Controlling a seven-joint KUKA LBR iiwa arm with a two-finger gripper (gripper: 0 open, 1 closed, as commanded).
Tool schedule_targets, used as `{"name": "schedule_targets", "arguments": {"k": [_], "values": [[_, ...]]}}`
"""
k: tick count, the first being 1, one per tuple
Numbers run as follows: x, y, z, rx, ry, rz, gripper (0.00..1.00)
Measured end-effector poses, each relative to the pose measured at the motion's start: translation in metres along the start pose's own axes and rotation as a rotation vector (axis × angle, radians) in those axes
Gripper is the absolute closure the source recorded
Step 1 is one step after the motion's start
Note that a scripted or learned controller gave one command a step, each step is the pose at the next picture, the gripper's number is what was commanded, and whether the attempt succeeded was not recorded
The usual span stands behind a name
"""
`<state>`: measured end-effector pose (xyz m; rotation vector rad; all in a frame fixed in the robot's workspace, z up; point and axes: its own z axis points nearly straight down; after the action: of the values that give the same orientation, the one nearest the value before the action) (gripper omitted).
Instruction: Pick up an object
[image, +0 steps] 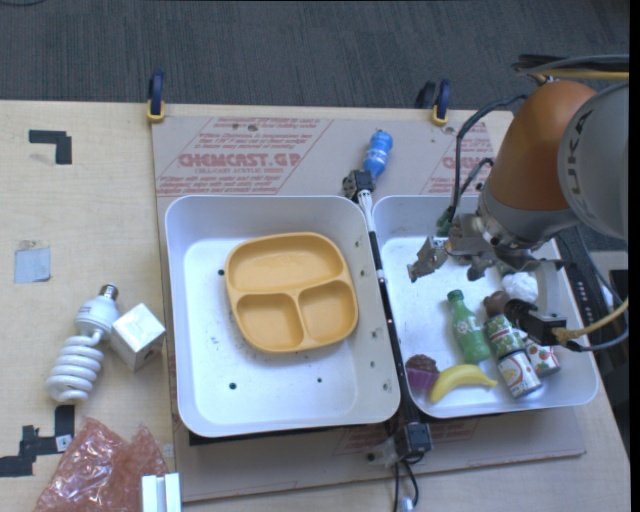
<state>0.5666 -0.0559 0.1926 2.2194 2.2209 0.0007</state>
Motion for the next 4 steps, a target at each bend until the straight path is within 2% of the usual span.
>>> {"name": "schedule_targets", "arguments": {"k": [1,4], "values": [[0.0665,-0.0891,0.0004,0.003,0.001,0.002,0.00],[0.0664,-0.0891,0.0003,0.002,0.001,0.002,0.00]]}}
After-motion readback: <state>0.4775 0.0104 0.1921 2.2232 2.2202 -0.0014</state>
